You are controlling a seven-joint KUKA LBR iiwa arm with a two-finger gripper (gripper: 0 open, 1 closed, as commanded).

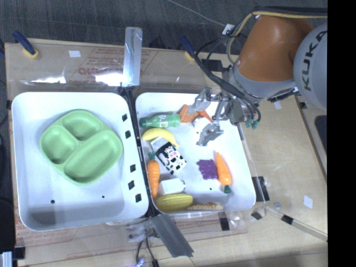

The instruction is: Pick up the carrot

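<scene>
The grey KUKA arm (314,54) bore black letters on its rounded casing, a glossy orange band (270,46) above the wrist, black cables (214,74) looping along its side, and a silvery metal two-finger gripper (214,121) with small teal fittings.

Bright light shines from above me, glare gleams on the silver tape (133,57), and the picture looks a bit fuzzy.

A green divided plate (82,146) lies in the left bin (33,204). The right bin (239,188) holds a green bottle (161,120), a banana (158,136), purple grapes (207,169), a cow-patterned carton (171,158) and a yellow-green fruit (174,202).
</scene>
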